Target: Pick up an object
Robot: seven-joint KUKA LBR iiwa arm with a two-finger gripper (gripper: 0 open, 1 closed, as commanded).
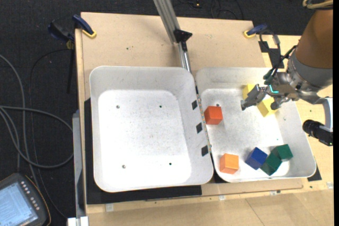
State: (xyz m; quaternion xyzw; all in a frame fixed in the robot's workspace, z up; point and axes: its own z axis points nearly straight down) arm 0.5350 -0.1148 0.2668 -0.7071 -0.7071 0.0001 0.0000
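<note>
Gripper (258, 98) sits over the far part of the right bin (302, 169); finger state cannot be told. Yellow block (263, 108) lies just beside it, partly hidden by the tool. Red-orange cube (213, 115) rests near the bin's left wall. Along the near edge: orange cube (229, 163), blue cube (257, 157), two green blocks (277, 157) touching. Left bin (100, 114) adjoins.
</note>
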